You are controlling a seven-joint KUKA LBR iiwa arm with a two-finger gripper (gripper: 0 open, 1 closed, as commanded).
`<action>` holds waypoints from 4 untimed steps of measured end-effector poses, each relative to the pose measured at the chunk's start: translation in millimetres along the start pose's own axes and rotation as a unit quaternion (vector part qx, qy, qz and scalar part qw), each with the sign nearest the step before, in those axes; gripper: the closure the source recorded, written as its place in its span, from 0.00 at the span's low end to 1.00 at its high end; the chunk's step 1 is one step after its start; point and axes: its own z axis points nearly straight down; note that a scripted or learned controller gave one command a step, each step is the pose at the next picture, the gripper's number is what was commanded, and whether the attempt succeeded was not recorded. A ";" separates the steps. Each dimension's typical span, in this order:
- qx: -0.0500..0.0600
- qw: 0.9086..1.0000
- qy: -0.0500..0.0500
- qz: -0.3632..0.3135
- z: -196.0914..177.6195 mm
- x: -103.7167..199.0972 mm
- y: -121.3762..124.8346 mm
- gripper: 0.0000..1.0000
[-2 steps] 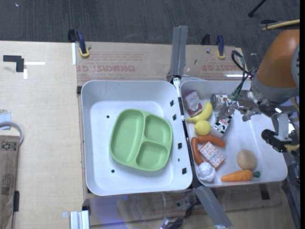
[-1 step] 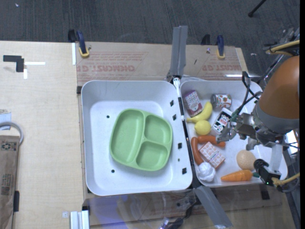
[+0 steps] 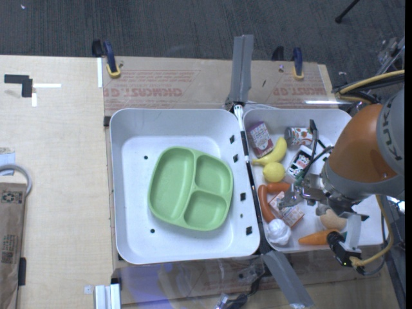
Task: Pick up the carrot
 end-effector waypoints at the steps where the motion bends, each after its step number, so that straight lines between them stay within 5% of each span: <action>1: -0.002 0.998 -0.001 -0.064 -98.7 -34.4 8.5 0.00; 2: 0.000 0.995 -0.001 -0.099 -76.8 65.5 -1.6 0.00; 3: -0.001 0.960 -0.001 -0.279 -77.6 43.3 14.6 0.00; 4: -0.001 0.960 -0.001 -0.279 -77.6 43.1 14.6 0.00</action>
